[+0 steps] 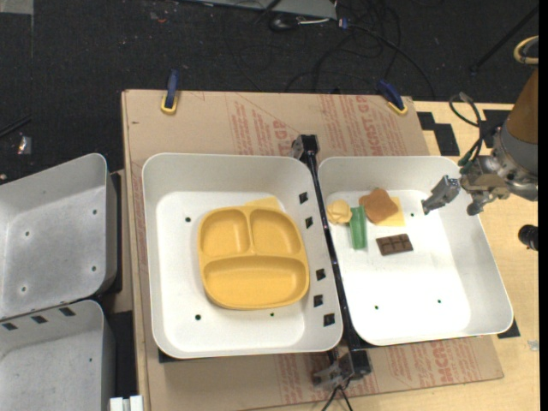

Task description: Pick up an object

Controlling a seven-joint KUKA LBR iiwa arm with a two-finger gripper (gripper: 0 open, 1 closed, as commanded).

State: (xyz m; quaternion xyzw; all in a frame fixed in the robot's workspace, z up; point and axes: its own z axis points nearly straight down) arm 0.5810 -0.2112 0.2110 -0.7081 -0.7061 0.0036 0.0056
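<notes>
Lying in a small cluster in the right bin (479, 298), to the left of the gripper (445, 193) and a little nearer the camera, are four small things: one brown toast-like piece (379, 205), one yellow lump (340, 211), one green stick (358, 228) and one dark brown chocolate block (395, 245). The toast sits nearest the gripper, with a pale yellow flat piece half hidden beneath it, its shape hard to make out. The green stick stands just beside the yellow lump and the toast; whether they touch is unclear. The chocolate block lies apart from the others, below them in the view.

The gripper hovers over the upper right part of that bin, with nothing between its fingers; one grey finger points left toward the cluster, but the other is lost against the wrist, so whether they are apart or together cannot be told. The arm (518, 135) is cut off by the right edge.

Farther left, the other bin (171, 315) holds one yellow divided tray (253, 258) with three compartments. Two blue clamps (171, 92) grip the far edge of the cardboard board (223, 122) under both bins.
</notes>
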